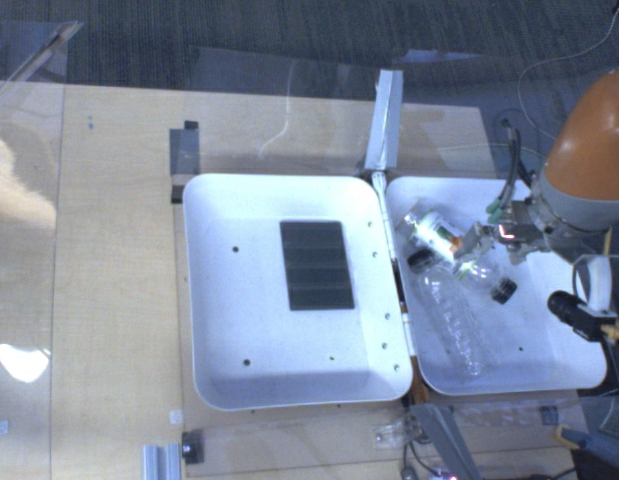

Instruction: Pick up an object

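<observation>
Camera view: end effector [486, 240] over right bin [549, 373], beside clear bottle [451, 313]; opening unclear.

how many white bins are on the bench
2. The left bin holds a dark ribbed pad; the right bin sits beside it, holding a clear plastic bottle and small items, under the arm.

Two shallow white bins are sitting side by side on the pale wooden bench [109, 298], the left bin [219, 368] holding a dark ribbed rectangular pad [316, 265] lying near its middle. In the right bin [579, 368] a crumpled clear plastic bottle [454, 313] is lying lengthwise, with a small silvery cylindrical object [429, 233] behind it (toward the far wall) and a small black block [504, 291] just to its right. The grey arm's two-finger gripper [499, 230] is hanging over the far right part of this bin, right of the cylinder.
</observation>
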